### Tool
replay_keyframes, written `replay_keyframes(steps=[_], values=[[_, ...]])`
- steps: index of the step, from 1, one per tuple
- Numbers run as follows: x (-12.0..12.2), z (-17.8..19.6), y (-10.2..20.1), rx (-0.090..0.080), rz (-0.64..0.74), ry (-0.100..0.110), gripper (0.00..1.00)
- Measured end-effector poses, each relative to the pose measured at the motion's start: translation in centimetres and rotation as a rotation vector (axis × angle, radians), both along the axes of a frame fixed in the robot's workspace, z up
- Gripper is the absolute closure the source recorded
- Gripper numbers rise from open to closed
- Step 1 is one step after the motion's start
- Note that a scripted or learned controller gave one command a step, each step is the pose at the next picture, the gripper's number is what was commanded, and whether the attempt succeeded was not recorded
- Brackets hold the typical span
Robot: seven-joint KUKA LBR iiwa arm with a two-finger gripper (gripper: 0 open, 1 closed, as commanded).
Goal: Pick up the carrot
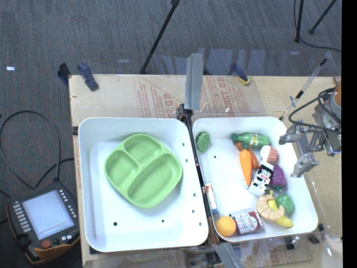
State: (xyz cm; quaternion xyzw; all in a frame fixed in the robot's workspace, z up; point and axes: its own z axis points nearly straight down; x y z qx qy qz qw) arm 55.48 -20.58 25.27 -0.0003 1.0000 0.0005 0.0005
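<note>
Arm point(333, 113): cut off by the right edge, wrist end alone in view; gripper point(304, 152) small and dim, finger setting not readable
Carrot point(246, 167): lower tip hidden under the milk carton point(261, 179)
Grapes point(277, 177): left part covered by the milk carton
Label on the jar point(247, 223): too small to read
Printing on the cardboard point(162, 96): partly hidden behind the bins
Handheld controller point(42, 219): screen blank with glare

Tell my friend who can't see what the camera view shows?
A carrot lies in the right bin among toy foods, and nothing is holding it. The gripper hangs by that bin's right edge. A green plate sits in the left bin.
</note>
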Motion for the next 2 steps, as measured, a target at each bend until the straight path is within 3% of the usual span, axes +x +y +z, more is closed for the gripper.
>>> replay_keyframes(steps=[1,2], values=[[1.7,-13.7,5.4,0.006,0.023,0.015,0.00],[3.3,-16.6,10.1,0.002,0.113,0.003,0.00]])
